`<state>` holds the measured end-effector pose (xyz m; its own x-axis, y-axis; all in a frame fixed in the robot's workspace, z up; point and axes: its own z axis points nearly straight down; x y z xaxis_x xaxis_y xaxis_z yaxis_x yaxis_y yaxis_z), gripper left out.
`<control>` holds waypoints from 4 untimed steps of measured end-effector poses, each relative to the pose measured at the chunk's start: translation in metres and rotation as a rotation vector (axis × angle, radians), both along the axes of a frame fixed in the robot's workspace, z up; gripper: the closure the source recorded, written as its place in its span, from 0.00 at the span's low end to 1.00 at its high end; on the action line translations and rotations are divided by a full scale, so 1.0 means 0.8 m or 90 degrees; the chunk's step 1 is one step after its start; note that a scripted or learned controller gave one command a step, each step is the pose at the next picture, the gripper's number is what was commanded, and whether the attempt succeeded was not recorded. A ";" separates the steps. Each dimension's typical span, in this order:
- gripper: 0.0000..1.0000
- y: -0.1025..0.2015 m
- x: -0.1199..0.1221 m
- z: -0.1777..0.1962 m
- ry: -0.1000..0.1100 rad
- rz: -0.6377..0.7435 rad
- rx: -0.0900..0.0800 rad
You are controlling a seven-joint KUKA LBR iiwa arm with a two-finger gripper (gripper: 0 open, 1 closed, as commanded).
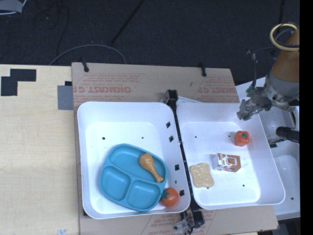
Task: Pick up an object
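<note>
Two shallow white bins sit side by side on the table, on a sheet of brown cardboard (146, 82) that covers the table's middle. The left bin (93, 126) holds a blue divided plate (122, 187) in its near half, with a toy chicken drumstick (151, 166) lying across the plate's right side. A red tomato (169, 197) rests against the plate's near right edge, close to the bin's near right corner. The right bin (210, 114) carries three things: a small orange-red fruit (241, 138) toward its right wall, a small brown and white carton (228, 162) lying flat near the middle, just nearer than the fruit, and a pale slice of bread (201, 175) near the bin's left wall, to the left of the carton. These three lie apart from one another. The gripper (247, 109) hangs over the far right corner of the right bin, at the end of the grey arm (283, 80) that comes in from the right with its orange band above the wrist. Nothing sits between its fingers; whether they stand wide or narrow I cannot tell, since they are small and blurred. The fruit is the nearest thing to the gripper, lying below it and well apart. Black cables (98, 48) trail over the dark floor beyond the table's far edge.
</note>
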<state>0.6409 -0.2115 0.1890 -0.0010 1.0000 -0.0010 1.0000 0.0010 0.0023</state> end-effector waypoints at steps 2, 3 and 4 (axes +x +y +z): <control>1.00 0.000 -0.010 0.110 0.000 0.001 0.000; 1.00 0.071 -0.006 0.100 0.004 0.002 0.002; 1.00 0.132 -0.014 0.079 0.005 0.002 0.002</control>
<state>0.6293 -0.1058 0.2524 -0.0041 1.0000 0.0023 1.0000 0.0041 -0.0052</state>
